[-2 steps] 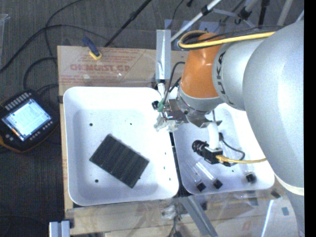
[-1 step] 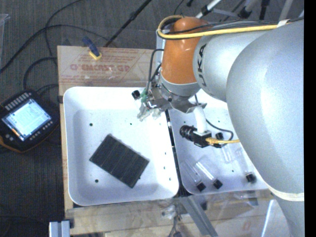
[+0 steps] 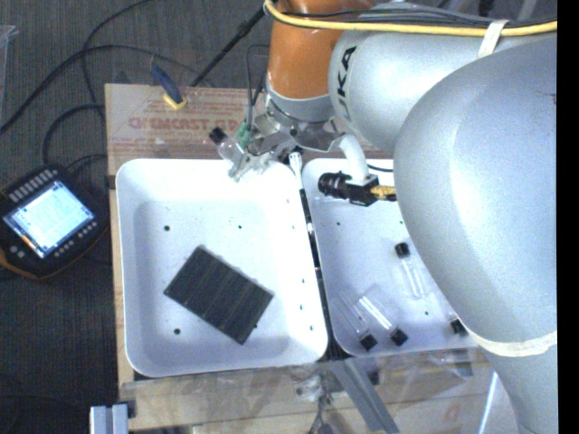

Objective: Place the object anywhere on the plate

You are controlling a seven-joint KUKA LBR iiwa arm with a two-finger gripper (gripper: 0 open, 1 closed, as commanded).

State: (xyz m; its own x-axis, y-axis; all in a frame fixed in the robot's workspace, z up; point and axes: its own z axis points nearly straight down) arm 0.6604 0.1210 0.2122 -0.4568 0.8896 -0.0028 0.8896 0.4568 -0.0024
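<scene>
- Camera view: the plate [image 3: 218, 295], a dark ribbed slab, lies flat and askew on the floor of the left bin [image 3: 145, 242]. Nothing rests on it.
- The gripper [image 3: 246, 155] hangs over that bin's far rim, well beyond the plate and a little to its right. We cannot tell whether it is open or closed, and we see nothing held in it.
- The likely objects are to the right of the plate, across the divide, in the right bin [image 3: 339, 242]. There are two clear vials, one nearer the plate [image 3: 374, 313] and one farther off [image 3: 412, 278], both lying on their sides.
- Two small black caps [image 3: 368, 341] sit just beyond the nearer vial. We cannot tell whether they are loose.
- Handling, as we judge it: the vials look light, stiff and smooth, so they may roll or slip. If they are glass, they may crack under a hard squeeze.
- We would take hold across the middle of the barrel, square to its long axis.
- The plate's ribs may help stop a vial rolling.
- Left of the plate, off the bench, a handheld screen [image 3: 50, 215] glows.
</scene>
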